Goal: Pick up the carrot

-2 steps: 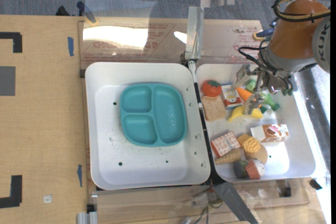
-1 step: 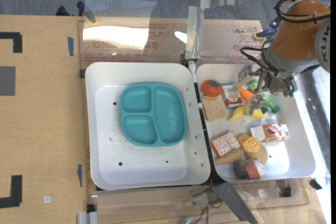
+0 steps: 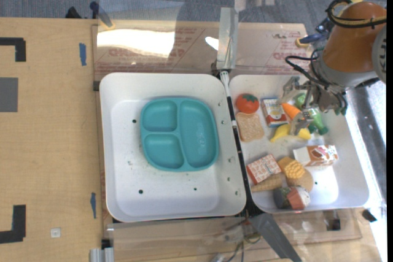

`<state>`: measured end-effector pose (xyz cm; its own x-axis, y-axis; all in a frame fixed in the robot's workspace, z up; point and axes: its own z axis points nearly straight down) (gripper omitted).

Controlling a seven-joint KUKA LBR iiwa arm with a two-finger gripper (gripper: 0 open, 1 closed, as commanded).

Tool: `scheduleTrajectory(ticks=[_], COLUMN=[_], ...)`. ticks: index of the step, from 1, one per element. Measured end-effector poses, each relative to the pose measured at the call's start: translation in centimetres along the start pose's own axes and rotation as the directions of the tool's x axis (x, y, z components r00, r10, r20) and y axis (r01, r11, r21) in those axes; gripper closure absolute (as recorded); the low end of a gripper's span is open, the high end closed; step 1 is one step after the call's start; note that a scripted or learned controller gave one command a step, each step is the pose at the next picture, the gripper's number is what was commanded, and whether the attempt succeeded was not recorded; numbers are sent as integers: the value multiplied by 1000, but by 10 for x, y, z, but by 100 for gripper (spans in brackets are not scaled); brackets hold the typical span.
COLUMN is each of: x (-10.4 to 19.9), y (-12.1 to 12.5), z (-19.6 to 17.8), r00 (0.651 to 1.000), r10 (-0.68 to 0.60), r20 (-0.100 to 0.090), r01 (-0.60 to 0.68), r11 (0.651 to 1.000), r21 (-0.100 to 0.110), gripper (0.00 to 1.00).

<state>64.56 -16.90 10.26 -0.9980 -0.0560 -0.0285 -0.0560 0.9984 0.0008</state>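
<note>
The carrot (image 3: 291,110) is a short orange piece lying in the right bin (image 3: 353,190), near its upper middle, between a small red-and-white box (image 3: 272,111) and a green toy (image 3: 319,126). My gripper (image 3: 296,108) is down in that bin, directly over the carrot, and it is open. One finger (image 3: 290,90) stands behind the carrot and the other finger (image 3: 301,126) stands in front of it. The carrot rests among the other toys and looks level with them. The grey arm with its orange band (image 3: 351,40) comes in from the upper right.
Packed around the carrot are a red tomato (image 3: 247,102), a brown cracker (image 3: 250,126), yellow pieces (image 3: 280,132), a small carton (image 3: 322,155), a checkered box (image 3: 263,167) and more toys toward the front. The left bin (image 3: 116,150) holds a teal divided plate (image 3: 180,134).
</note>
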Motion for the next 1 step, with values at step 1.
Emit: scheduleTrajectory(ticks=[1], x=[-6], y=[2], z=[-1], r00=[1000], r10=[17], r20=[-16], r01=[-17], r11=[1000], r21=[4], gripper=[0])
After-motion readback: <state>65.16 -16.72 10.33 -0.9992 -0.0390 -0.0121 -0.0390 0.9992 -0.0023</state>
